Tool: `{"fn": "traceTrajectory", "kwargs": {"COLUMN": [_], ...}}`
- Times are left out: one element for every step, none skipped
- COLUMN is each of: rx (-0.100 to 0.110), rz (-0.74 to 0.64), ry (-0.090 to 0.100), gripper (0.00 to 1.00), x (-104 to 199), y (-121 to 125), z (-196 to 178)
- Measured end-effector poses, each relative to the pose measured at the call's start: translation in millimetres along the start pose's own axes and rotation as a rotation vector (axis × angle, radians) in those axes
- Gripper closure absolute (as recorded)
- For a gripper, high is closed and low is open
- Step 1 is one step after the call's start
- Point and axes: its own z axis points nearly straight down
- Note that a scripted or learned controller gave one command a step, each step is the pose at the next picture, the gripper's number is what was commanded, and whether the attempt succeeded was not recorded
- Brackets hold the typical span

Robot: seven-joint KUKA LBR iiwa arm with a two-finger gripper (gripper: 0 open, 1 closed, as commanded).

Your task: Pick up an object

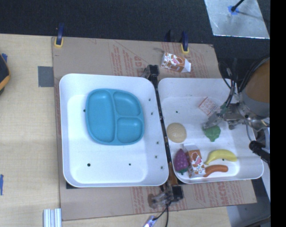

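Now the pincer [213,124] hovers right over the green toy [212,133], grip impossible to tell, a light, lumpy piece best pinched across its middle.

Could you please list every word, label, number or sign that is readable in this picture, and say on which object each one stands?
No text can be read with certainty.
Cardboard sheet under the bins: red printed lettering, too blurred to read.
Small carton behind the right bin: red and white print, too small to read.
Carton in the right bin, beside the banana: picture label, illegible.
Card in the right bin: reddish print, illegible.
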Motion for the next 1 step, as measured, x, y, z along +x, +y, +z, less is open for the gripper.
{"fn": "traceTrajectory", "kwargs": {"rx": [-0.002], "rz": [0.005], "ry": [0.002], "gripper": [0.0], "x": [16.7], "y": [-14.3], "z": [23.1]}}
